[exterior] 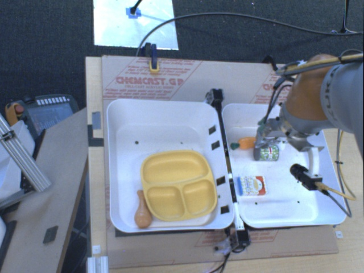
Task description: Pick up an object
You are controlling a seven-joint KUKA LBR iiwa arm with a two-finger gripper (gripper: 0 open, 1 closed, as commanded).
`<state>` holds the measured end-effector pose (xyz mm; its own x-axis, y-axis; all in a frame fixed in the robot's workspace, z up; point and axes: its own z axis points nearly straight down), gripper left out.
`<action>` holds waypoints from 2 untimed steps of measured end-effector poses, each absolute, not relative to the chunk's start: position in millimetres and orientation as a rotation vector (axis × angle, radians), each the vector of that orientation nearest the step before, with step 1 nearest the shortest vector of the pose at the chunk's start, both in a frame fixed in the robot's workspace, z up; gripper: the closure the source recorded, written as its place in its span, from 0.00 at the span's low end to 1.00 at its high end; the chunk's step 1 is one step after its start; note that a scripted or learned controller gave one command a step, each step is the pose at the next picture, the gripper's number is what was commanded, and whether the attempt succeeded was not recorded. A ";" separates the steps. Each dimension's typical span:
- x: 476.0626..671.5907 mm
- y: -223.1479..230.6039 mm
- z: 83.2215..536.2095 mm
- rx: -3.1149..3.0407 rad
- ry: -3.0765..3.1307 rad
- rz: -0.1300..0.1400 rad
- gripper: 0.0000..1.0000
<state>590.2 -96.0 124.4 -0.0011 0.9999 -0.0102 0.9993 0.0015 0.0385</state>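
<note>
My gripper (pixel 266 144) hangs in the right bin (pixel 284 210), near its upper left part, on the grey arm with the orange band. Directly under it, and partly covered by it, sits a small can (pixel 268 153) with a green and silver label. An orange carrot-shaped toy (pixel 247 143) with a green tip lies just left of the can, close to the gripper. Further toward the front lies a flat white packet (pixel 251 185) with red and blue print, apart from the gripper.
The left bin (pixel 153 110) holds a yellow divided plate (pixel 178 183) and a tan wooden spoon-like piece (pixel 142 210) at its front left. A black plug on a cable (pixel 304 177) hangs from the arm over the right bin. A ridge (pixel 223 152) divides the bins.
</note>
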 end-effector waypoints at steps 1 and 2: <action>589.8 -99.5 168.7 2.215 2.222 0.005 1.00; 591.1 -100.4 212.3 2.214 2.222 0.006 1.00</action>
<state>591.1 -100.4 212.3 -0.0036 1.0000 -0.0011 1.0000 0.0036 0.0063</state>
